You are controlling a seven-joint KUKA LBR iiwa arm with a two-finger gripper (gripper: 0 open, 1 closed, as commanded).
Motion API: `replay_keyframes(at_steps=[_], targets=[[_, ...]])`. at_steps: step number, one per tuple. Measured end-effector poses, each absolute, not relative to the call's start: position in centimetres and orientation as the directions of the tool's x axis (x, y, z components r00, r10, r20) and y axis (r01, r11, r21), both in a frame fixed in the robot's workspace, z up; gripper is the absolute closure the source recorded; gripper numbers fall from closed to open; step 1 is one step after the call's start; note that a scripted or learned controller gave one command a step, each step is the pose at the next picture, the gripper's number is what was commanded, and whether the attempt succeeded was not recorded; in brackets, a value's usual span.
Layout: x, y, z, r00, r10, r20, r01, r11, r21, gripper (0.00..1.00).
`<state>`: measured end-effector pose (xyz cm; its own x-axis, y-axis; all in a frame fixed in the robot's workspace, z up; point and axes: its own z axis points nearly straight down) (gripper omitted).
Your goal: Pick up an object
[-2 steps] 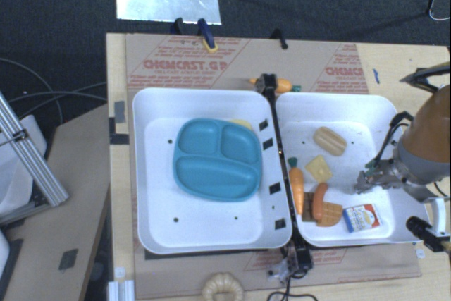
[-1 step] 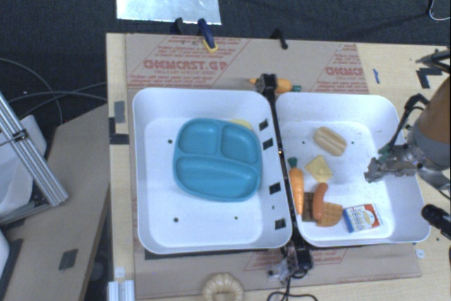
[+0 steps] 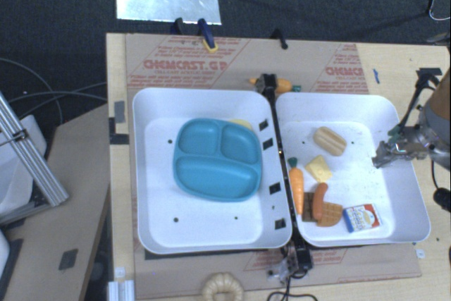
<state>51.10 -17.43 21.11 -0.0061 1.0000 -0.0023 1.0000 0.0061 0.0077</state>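
The right bin (image 3: 394, 151) holds several toy foods: a tan bread roll (image 3: 330, 140), a yellow cheese wedge (image 3: 318, 169), an orange carrot (image 3: 297, 189), a red sausage (image 3: 319, 199) on a brown waffle (image 3: 328, 215), and a small red-and-blue carton (image 3: 361, 217). My gripper (image 3: 386, 154) hangs over the right side of this bin, to the right of the bread roll, with nothing visible between its fingers. The arm enters from the right edge.
The left bin (image 3: 158, 173) holds a blue divided plate (image 3: 217, 158) with a yellow item (image 3: 242, 124) peeking out behind it. A black divider with clips (image 3: 278, 166) joins the bins. A yellow object (image 3: 282, 86) lies behind them and a tan ring (image 3: 223, 287) sits at the bench's front.
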Motion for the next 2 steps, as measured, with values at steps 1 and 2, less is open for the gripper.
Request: replay_keyframes(at_steps=[1,2], targets=[[51.2,-17.4,22.5,-0.005,1.000,-0.001,1.000,0.005,0.003,1.00],[53.5,-12.9,21.6,-0.009,1.000,0.001,1.000,0.009,0.003,1.00]])
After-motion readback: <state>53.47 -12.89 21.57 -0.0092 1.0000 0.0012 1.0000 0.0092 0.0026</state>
